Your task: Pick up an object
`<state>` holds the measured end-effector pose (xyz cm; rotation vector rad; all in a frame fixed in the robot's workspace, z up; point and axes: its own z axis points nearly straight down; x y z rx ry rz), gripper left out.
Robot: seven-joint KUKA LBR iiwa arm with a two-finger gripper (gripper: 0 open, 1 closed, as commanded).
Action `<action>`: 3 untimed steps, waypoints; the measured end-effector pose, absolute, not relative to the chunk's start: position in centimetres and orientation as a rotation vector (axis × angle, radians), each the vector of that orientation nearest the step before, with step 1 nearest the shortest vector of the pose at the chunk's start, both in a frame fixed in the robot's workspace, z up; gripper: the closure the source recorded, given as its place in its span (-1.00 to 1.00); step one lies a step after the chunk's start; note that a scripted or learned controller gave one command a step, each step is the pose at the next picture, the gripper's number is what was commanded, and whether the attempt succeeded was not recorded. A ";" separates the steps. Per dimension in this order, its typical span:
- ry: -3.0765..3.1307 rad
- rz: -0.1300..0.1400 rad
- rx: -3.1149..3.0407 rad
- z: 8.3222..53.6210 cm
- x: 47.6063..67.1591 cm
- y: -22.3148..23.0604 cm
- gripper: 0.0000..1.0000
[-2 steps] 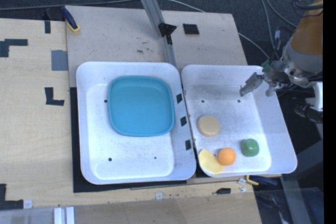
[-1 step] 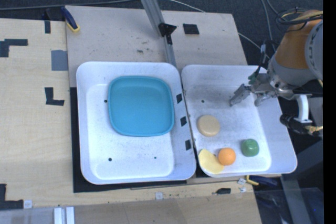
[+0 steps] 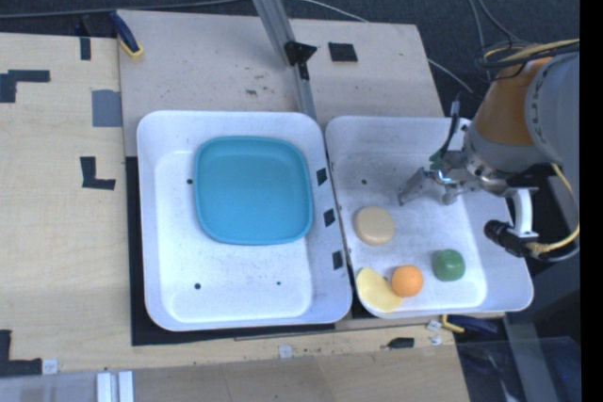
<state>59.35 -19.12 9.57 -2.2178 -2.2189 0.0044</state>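
Gripper (image 3: 413, 193) near round beige disc (image 3: 374, 226)

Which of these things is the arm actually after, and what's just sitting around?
For the job:
gripper, over the right bin
beige round piece
orange ball
green piece
yellow piece

Just lying about:
blue plate in the left bin
clamp

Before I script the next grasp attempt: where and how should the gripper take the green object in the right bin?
Grip the green object across its rounded middle, coming straight down from above. It sits apart from the orange ball, with bare bin floor on every side for both fingers.
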 end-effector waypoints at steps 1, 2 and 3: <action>-2.223 0.000 -2.220 10.8 59.5 -19.1 1.00; -2.225 -0.003 -2.222 15.5 60.2 -18.5 1.00; -2.225 -0.004 -2.223 21.5 60.4 -17.8 1.00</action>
